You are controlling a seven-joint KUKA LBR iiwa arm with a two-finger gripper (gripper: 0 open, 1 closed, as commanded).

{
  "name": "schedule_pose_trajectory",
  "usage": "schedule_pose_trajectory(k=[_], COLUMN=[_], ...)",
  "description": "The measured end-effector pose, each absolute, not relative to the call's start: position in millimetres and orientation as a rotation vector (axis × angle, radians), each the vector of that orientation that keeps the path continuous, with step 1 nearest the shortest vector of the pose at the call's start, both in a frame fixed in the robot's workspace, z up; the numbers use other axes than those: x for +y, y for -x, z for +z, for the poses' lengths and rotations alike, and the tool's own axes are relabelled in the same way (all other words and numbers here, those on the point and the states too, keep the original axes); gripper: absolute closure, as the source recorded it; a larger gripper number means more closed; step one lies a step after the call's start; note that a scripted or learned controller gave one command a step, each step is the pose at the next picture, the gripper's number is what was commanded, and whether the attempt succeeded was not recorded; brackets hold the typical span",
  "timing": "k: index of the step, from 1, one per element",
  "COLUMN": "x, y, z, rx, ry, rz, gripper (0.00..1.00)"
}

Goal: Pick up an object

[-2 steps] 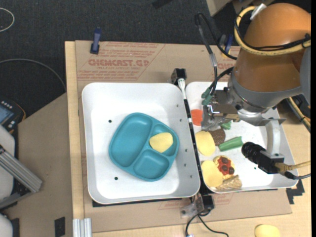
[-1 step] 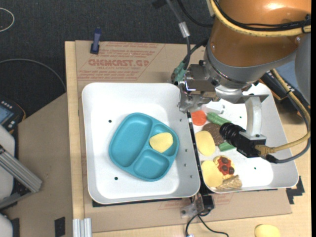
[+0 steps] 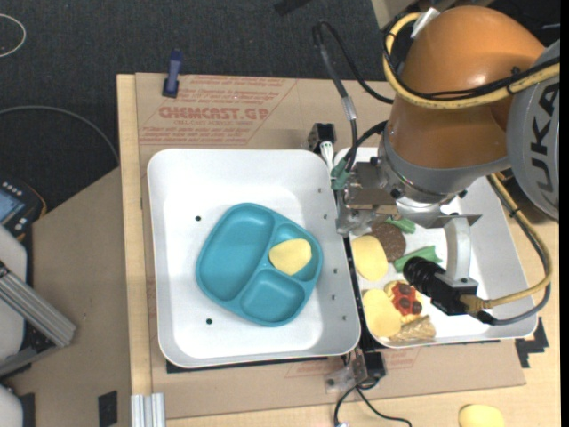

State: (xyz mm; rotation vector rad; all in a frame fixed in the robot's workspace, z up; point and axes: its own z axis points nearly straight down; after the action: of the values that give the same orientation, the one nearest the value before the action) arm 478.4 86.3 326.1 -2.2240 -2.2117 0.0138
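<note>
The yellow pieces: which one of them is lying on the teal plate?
The yellow piece in the left bin, resting in a right-hand compartment of the teal plate. The upper yellow piece and lower yellow piece lie on the right bin floor instead.

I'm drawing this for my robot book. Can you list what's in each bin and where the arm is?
Left bin: teal divided plate
On plate: yellow lump, in one compartment
Right bin: yellow pieces, brown disc, green piece, red piece
Arm: over the right bin
</note>
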Motion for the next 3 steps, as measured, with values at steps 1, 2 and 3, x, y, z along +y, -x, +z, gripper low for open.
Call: schedule_pose_trajectory(k=[1, 2, 3], x=[105.7, 103.3, 38.9], y=[-480.4, -479.7, -480.4], z=[467.6, 316.5, 476.9], rx=[-2.232, -2.212, -2.224], ry=[2.224, 2.218, 2.239], rz=[-0.026, 0.022, -0.025], gripper=[1.0, 1.0, 1.0])
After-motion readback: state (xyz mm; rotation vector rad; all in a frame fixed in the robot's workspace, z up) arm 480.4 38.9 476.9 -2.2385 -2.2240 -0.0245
